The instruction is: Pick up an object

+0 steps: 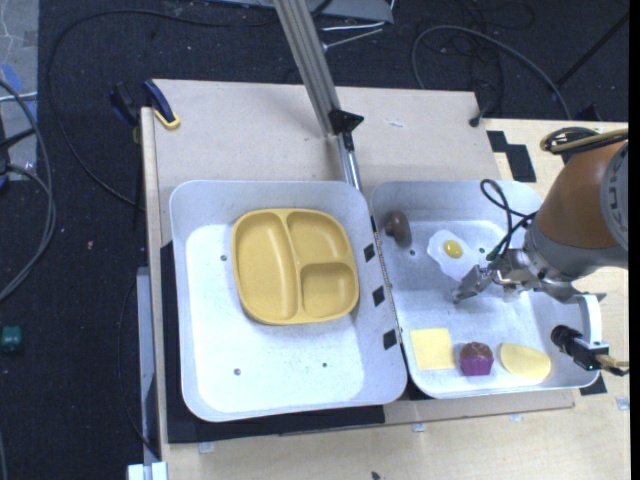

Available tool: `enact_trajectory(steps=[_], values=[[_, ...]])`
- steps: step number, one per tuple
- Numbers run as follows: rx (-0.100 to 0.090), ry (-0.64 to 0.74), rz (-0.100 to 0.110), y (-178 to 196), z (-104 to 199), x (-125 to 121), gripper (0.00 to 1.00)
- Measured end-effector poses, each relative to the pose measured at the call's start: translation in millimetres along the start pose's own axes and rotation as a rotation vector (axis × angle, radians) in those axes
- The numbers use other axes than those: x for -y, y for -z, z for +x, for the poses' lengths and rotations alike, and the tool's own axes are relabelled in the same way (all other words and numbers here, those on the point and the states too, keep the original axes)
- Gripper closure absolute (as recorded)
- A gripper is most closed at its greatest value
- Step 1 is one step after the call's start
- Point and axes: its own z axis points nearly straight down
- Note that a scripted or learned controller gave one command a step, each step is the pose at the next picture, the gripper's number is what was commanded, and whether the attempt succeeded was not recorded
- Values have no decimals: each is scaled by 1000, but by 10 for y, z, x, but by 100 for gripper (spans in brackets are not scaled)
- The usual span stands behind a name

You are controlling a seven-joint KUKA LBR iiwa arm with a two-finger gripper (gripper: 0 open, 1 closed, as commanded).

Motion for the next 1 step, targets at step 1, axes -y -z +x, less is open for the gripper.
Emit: enact_trajectory(steps=[1], values=[[2, -1, -4, 116, -8, -10, 100]])
